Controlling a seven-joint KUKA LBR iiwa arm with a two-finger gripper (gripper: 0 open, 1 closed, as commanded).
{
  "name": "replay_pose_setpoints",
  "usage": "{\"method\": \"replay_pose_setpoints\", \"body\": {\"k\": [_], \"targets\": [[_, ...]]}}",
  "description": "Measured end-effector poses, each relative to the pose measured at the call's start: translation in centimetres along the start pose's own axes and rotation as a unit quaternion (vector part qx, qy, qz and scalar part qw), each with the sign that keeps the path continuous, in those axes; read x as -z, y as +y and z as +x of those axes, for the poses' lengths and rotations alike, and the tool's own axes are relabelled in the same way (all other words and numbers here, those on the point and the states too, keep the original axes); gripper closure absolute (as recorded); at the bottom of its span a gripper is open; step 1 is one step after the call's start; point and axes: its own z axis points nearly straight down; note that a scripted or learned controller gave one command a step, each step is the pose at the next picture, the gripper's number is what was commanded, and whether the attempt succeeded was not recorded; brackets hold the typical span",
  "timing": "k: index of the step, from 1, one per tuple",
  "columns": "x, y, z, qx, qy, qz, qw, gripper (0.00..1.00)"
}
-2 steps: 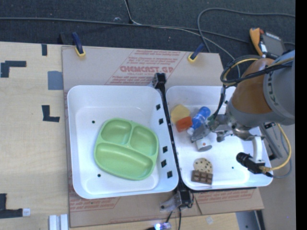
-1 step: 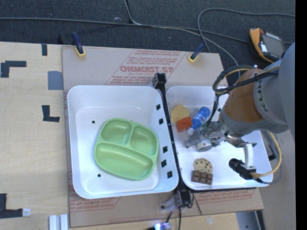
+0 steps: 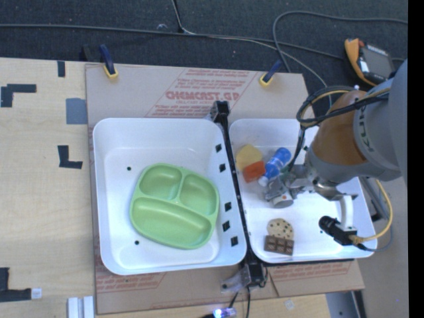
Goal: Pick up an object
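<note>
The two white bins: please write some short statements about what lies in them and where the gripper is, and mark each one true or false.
1. The green plate lies in the left bin. True.
2. The cookie lies in the left bin. False: it lies in the right bin, just above the brown chocolate piece.
3. The gripper is over the right bin. True.
4. The blue bottle stands on the green plate. False: it lies in the right bin, beside the yellow block.
5. The green plate has three compartments. True.
</note>
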Motion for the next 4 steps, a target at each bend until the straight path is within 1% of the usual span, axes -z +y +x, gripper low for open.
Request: {"method": "replay_pose_setpoints", "body": {"k": [1, 2, 3, 4], "targets": [[4.2, 0.4, 0.1, 0.000, 0.001, 0.000, 1.0000, 1.00], [10.5, 0.4, 0.2, 0.000, 0.000, -0.001, 1.0000, 1.00], [10.3, 0.4, 0.3, 0.000, 0.001, 0.002, 1.0000, 1.00], [10.8, 0.4, 5.0, 0.002, 0.002, 0.002, 1.0000, 1.00]]}}
